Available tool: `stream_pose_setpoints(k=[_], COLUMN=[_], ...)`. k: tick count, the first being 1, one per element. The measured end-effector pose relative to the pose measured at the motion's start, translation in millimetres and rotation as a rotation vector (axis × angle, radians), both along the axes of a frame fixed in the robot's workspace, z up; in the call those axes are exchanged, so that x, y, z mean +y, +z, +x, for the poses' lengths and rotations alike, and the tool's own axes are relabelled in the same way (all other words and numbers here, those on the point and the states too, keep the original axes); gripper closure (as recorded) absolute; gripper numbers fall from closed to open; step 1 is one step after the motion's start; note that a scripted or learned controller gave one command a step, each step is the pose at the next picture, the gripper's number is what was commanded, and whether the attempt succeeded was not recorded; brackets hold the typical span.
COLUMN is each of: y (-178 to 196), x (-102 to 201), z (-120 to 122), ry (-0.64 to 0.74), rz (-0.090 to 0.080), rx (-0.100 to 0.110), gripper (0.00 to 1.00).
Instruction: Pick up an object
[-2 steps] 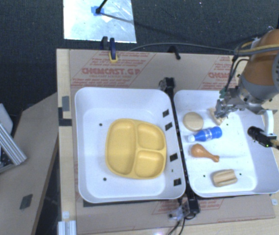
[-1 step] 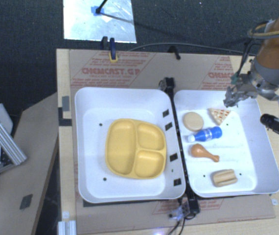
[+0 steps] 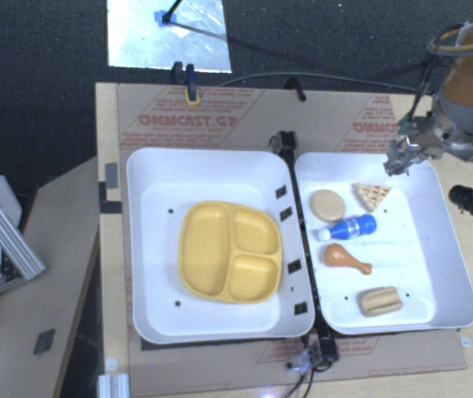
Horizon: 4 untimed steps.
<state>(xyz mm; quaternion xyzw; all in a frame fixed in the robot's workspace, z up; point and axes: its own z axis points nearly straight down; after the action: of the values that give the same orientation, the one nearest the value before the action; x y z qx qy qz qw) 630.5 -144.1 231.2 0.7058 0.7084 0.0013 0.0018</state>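
The gripper (image 3: 397, 166) hangs over the far right corner of the right bin (image 3: 446, 247), just above its rim; its tip is small and dark, and I cannot tell its state. Nothing is seen held in it. The grey arm (image 3: 469, 81) with its orange band rises behind it toward the upper right.

Taking the right bin as the landmark: a toy pizza slice (image 3: 373, 195) lies closest to the gripper, near the bin's far edge. Beside it, toward the bin's left wall, sits a round tan cookie-like disc (image 3: 328, 205). Just nearer lies a small blue and white bottle (image 3: 348, 228) on its side, touching or almost touching the disc. Below that is a toy chicken drumstick (image 3: 346, 259), and near the front edge a toy bread loaf (image 3: 380, 300). The bin's right half is bare white floor.

Left of this bin, the left bin (image 3: 153, 247) holds a yellow divided plate (image 3: 229, 251) at its centre, with bare floor all around it.
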Motion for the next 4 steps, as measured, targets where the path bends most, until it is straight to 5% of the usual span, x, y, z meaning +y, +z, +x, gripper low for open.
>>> stream_pose_setpoints(k=[2, 4], y=[7.1, 16.5], x=[102.8, 197.5], z=[-20.6, -75.0], ry=[0.006, 0.006], rz=[0.003, 0.003], rx=[0.003, 0.005], gripper=[1.0, 1.0])
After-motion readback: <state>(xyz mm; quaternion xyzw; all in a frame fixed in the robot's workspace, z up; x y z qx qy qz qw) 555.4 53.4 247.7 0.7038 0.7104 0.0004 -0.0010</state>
